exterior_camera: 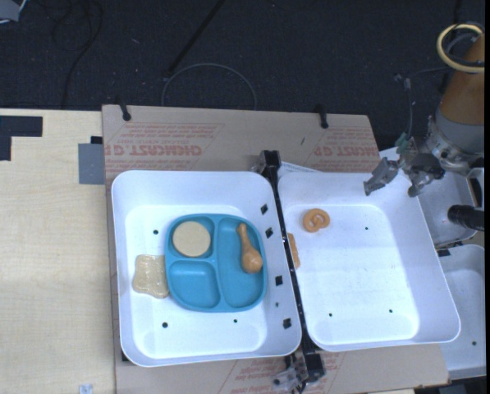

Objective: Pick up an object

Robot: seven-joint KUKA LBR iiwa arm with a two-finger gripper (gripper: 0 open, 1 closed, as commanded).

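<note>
The pincer (400,179) hangs spread wide, gripping nothing, above the right bin (409,302)'s far right corner; a curled pretzel (315,220) lies inside that bin near its far wall, left of the pincer

I saw the arm (460,97) enter from the right edge of the camera view, its orange band uppermost and the grey wrist section directly below it. The wrist pointed toward the left and slightly downward in the view. The gripper (399,182) sat at the upper right, held clear above the surface beneath it. Its two fingers (379,176) were spread apart, one toward the left and one nearer the wrist. I observed nothing between them.
</note>
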